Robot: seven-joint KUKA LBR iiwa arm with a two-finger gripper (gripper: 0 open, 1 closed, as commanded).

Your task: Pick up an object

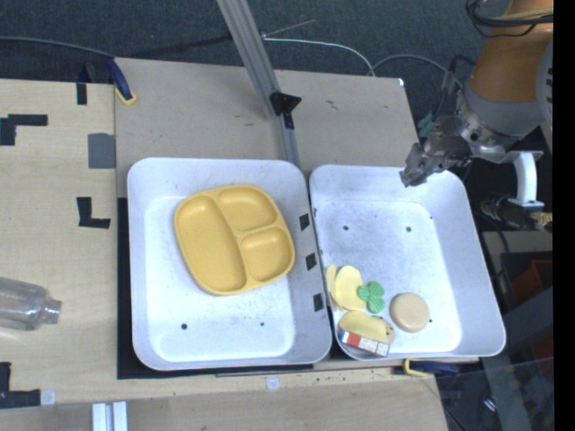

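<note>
Gripper [415,173] state: you cannot tell its opening; it hovers over the right white bin's [449,241] far-right corner, well apart from the tan round disc [410,312] near the front edge.

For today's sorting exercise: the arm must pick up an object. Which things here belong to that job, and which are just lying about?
Belongs to the job:
end effector
yellow divided plate
round tan piece
small green piece
yellow pieces
two white bins

Just lying about:
clear bottle
metal pole
black tape marks
</note>
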